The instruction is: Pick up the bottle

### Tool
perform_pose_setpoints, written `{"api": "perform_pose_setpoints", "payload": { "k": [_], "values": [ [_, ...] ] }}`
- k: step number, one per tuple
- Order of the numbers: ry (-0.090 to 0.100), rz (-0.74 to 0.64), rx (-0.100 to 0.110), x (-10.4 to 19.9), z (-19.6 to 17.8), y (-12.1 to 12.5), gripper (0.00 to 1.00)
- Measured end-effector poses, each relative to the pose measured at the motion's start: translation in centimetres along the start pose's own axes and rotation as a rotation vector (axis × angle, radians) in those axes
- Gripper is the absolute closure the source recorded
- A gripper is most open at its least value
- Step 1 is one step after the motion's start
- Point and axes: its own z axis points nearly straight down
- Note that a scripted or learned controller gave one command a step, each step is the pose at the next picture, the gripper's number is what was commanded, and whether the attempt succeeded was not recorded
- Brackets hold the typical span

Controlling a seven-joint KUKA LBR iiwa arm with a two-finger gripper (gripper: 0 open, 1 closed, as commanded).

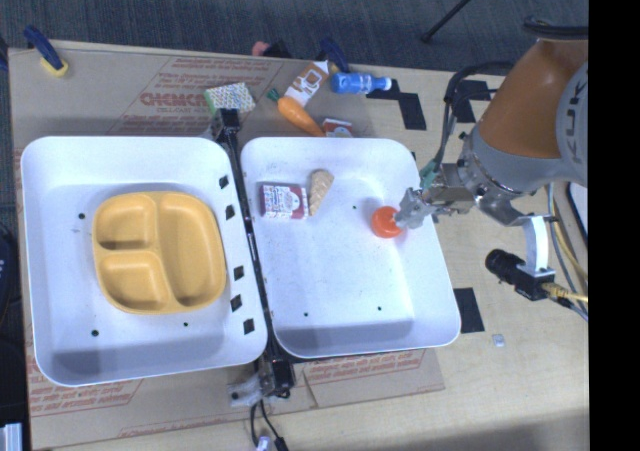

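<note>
From above, two white bins sit side by side on the bench: the left bin [40, 269] holds a yellow tray [158, 251], and the right bin [430, 309] holds a red carton [282, 201], a cone [319, 189] just beside it, and an orange ball [386, 222] near the right wall. The gripper [410, 211] reaches in from the right, low over that wall and right beside the ball, perhaps touching it; whether its fingers are apart or together cannot be told from here, and nothing shows between them. The bottle [358, 84], blue with a white cap, lies outside the bins on the bench behind the right bin, its long axis running left to right with the cap end toward the right. Near it lie a carrot [299, 116] and a white pack [310, 82]. So the bottle lies well apart from the gripper, beyond the bin's far rim and a little leftward. Judging from this, the arm would have to lift clear of the bin, cross that rim, and close across the bottle's short width.
</note>
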Motion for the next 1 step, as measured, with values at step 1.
{"api": "perform_pose_setpoints", "payload": {
  "k": [1],
  "values": [
    [0.0,-0.036,-0.003,-2.62,-0.38,-4.87,1.0]
  ]
}}
